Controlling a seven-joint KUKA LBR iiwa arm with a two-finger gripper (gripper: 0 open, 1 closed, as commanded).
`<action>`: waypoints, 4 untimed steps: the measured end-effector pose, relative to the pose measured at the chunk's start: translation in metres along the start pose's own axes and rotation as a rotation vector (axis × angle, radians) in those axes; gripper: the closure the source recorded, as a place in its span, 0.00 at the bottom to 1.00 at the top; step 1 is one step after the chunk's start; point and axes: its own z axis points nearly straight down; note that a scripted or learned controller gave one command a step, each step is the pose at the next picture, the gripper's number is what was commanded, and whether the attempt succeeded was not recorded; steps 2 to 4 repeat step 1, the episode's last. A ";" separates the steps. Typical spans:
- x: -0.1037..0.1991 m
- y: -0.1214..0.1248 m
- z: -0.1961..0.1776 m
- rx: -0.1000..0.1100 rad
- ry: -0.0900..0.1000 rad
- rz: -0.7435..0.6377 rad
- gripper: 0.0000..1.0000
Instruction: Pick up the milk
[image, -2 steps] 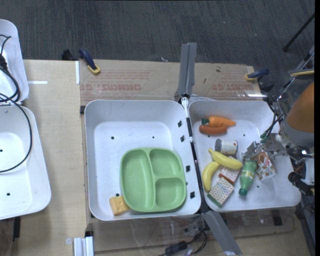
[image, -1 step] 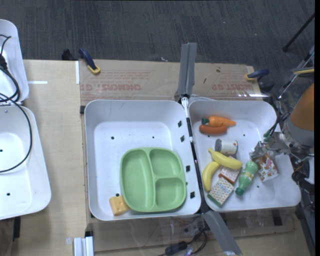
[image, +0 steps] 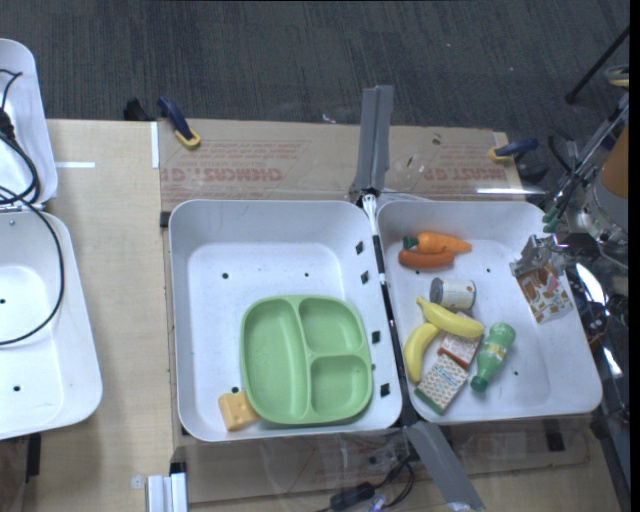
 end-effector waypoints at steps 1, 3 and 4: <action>-0.011 0.056 0.029 0.001 0.000 0.070 1.00; -0.011 0.056 0.029 0.001 0.000 0.070 1.00; -0.011 0.056 0.029 0.001 0.000 0.070 1.00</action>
